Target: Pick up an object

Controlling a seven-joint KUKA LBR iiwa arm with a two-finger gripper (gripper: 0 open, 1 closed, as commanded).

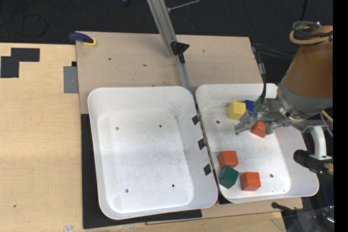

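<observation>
Reaching in from the right, low over the right bin (272, 89), with the gripper (254, 123) brought down at a small red block (259, 130) near the bin's middle. Touching or just beside that block, by the look of it, yet hard to read at this slant: cannot tell whether parted or closed, nor whether clamped on anything, so no claiming a hold.

Probably aiming for the red block because of its free position, clear of the walls and approachable from above. Crowded a little on the far side, though, by a yellow cube (236, 110) and a blue block (250, 105), those two touching or nearly so, and both just beside the gripper. Risking a nudge of either one during a close or a lift.

Lying well apart, toward the near edge of the same bin: an orange cube (228, 158), a dark green block (229, 176) touching or just under it, and a second orange cube (250, 180) beside the green one. Sitting alongside, across the shared divider: the left bin (109, 100).

Judging the step as the descent or grasp on the red block, with the lift not yet done. Calling next for a firm close, then a straight rise to confirm the block coming along.
</observation>
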